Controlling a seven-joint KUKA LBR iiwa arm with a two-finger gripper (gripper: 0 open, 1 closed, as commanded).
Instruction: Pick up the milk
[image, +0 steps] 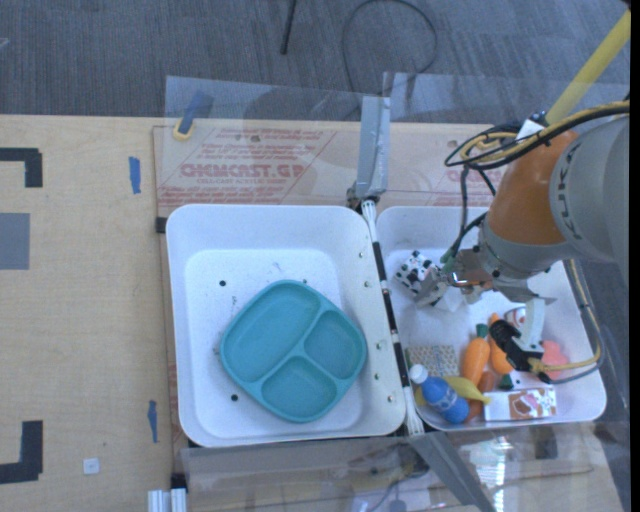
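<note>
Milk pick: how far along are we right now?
Done: the gripper is down in the right bin, close beside the black-and-white spotted milk.
In hand: the grasp itself; from this angle I cannot tell whether it has hold of the milk.
Left: a confirmed grip and the lift. The milk appears to rest on the bin floor.

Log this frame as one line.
arm: over right bin | end effector: by cow-patterned milk | grasp: unconfirmed | left bin: teal tray
</note>
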